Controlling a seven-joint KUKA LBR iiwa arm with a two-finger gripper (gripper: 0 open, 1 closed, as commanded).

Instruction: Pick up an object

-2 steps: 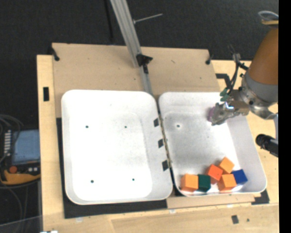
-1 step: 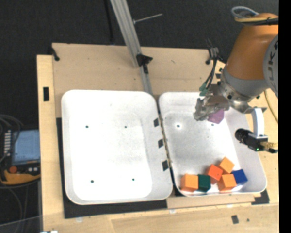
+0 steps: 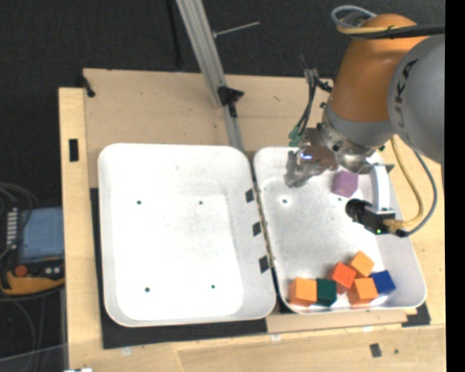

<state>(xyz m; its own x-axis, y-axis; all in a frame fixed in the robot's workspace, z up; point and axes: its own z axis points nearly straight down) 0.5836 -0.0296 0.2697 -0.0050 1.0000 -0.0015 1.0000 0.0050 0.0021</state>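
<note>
My gripper [image 3: 297, 173] hangs over the far left part of the right bin [image 3: 310, 231], with nothing visibly held. A pale purple block [image 3: 345, 183] lies just to its right, partly tucked under the wrist. Along the bin's near edge sits a cluster of blocks: an orange one [image 3: 303, 291], a dark green one [image 3: 326, 291], an orange-red one [image 3: 344, 274], two more orange ones [image 3: 363, 290] [image 3: 363, 263], and a blue one [image 3: 383, 282].
The left bin [image 3: 178, 231] lies beside the right one, with a row of dark clips between them. A slanted metal rail [image 3: 209, 60] runs from the top toward the bins' far edge. A bench edge surrounds both bins.
</note>
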